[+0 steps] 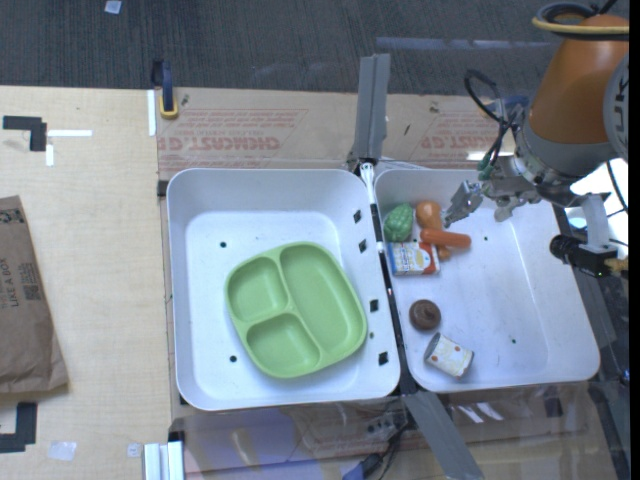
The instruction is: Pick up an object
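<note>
Camera view: gripper [466, 204] hangs above the right bin [540, 358]; whether it is open or closed cannot be told. Nearest below lies the carrot [446, 239], probably light, rigid, smooth; grasp across its mid-length. Same bin: green vegetable [399, 221], carton [411, 259], brown lump [425, 314], can [448, 356]. Left bin [200, 218] holds a green divided plate [295, 309].

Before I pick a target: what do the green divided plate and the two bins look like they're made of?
The green divided plate looks like moulded plastic: one even colour, matte with soft sheen, rounded compartment walls. The left bin and right bin also look like plastic, white and smooth, with thin rolled rims and faint glare. Coated metal can't be ruled out from this view.
</note>
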Controlling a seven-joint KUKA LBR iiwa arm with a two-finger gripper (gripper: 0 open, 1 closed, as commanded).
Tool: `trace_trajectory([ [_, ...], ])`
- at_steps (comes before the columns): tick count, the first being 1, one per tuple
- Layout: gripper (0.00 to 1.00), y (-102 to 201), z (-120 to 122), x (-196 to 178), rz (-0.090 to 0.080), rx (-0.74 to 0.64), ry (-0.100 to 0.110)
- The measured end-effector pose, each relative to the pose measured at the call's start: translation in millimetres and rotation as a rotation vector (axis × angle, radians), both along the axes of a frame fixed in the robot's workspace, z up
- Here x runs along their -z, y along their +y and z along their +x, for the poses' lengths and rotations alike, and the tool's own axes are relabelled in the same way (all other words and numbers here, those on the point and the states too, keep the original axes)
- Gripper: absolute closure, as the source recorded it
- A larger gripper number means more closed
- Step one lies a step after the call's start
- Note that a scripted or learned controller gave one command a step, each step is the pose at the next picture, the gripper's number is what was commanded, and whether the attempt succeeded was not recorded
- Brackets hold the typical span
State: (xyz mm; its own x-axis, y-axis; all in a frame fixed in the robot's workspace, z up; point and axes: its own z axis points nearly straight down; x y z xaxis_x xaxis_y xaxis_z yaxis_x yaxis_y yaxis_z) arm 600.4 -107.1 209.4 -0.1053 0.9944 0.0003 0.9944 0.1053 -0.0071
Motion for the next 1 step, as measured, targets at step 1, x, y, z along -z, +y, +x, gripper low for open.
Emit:
trace_trajectory([
  [1,0.00,5.6,46.6,107.4,0.001,-0.290,-0.008],
])
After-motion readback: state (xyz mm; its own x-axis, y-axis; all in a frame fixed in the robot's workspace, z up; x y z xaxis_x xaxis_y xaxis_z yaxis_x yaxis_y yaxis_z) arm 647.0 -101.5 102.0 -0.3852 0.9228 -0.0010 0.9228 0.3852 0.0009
